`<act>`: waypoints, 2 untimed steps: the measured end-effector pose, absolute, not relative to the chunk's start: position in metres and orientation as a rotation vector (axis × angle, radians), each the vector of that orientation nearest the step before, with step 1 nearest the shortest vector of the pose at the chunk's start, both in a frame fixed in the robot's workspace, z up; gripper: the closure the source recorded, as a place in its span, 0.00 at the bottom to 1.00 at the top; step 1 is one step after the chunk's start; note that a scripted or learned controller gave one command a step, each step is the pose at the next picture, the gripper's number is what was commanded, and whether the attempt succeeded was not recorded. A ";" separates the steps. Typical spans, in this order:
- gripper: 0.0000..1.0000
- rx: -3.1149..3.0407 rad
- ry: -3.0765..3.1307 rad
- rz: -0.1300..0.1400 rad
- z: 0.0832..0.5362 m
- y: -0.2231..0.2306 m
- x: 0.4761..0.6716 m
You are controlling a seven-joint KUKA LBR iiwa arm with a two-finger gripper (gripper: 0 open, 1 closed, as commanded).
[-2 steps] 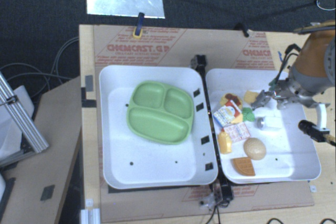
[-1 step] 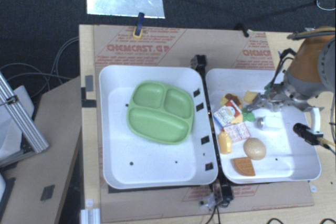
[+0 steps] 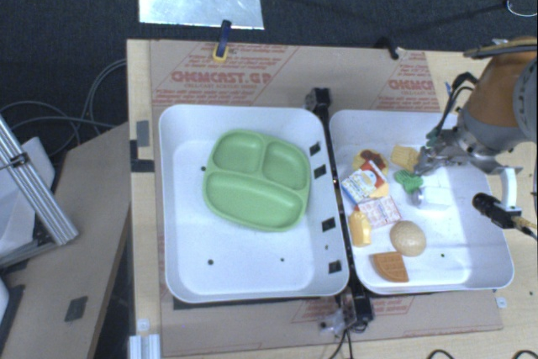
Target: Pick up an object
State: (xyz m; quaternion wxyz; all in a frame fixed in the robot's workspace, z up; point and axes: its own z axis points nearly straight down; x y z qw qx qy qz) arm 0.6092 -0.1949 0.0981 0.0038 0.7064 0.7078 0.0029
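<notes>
My gripper [image 3: 427, 157] hangs low over the right bin [image 3: 479, 265], coming in from the right below the orange-banded wrist. Just under and left of its tip lies a small green toy [image 3: 409, 179], very close to the gripper; contact is unclear. A yellow cheese wedge [image 3: 404, 156] sits just left of the tip. Further left are a brown piece [image 3: 368, 157], a white and red carton [image 3: 363, 181], a pink-edged packet [image 3: 383, 211] and a yellow bottle [image 3: 360, 227]. A tan bread roll [image 3: 408, 237] and an orange cracker [image 3: 390, 266] lie toward the front.
The left bin [image 3: 181, 265] holds a green divided plate [image 3: 256, 179]. A black divider with clips [image 3: 329, 181] runs between the bins. A black part of the arm [image 3: 496, 210] overhangs the right bin's right side, with bare white floor beside it.
</notes>
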 end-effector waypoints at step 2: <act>1.00 2.215 2.220 0.005 0.211 -0.202 0.609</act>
